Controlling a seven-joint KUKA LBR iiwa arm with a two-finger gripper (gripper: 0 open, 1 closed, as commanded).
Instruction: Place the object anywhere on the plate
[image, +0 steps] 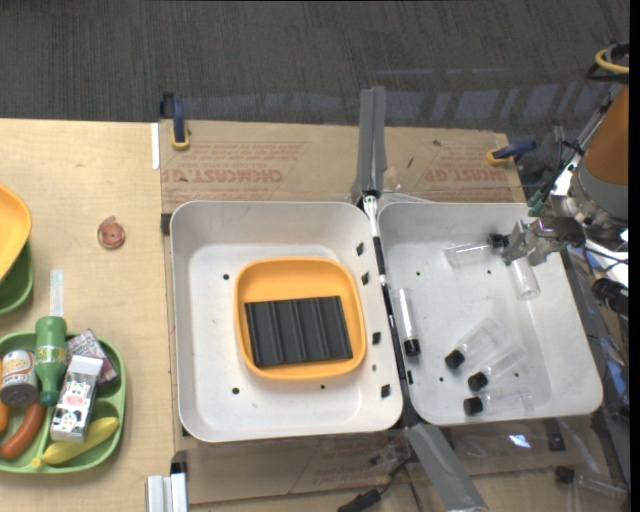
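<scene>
Cannot tell from this slanted view whether the gripper (524, 246) is closed or parted, nor whether anything sits in it. Hangs over the upper right part of the right bin (592, 392), tip angled down and toward the bin's middle, just beside a clear vial (526, 281) – touching or merely above, not determinable. Judged the likeliest object for the task; not yet on the plate (296, 277), which lies in the left bin (200, 405), well apart, with a dark ribbed insert (300, 332) covering most of its floor. Main risks, as judged: a slip or a miss on the vial, owing to its smooth, round, transparent body; rolling toward the other capped vials (472, 381) lower in the bin if nudged rather than gripped; a catch on the raised walls between the two bins during transfer if carried too low; a roll along the insert's ribs on release. Outward from the tip – wrist tilted, grey body rising to the orange band (608, 160) at the upper right, arm entering from the right.
</scene>
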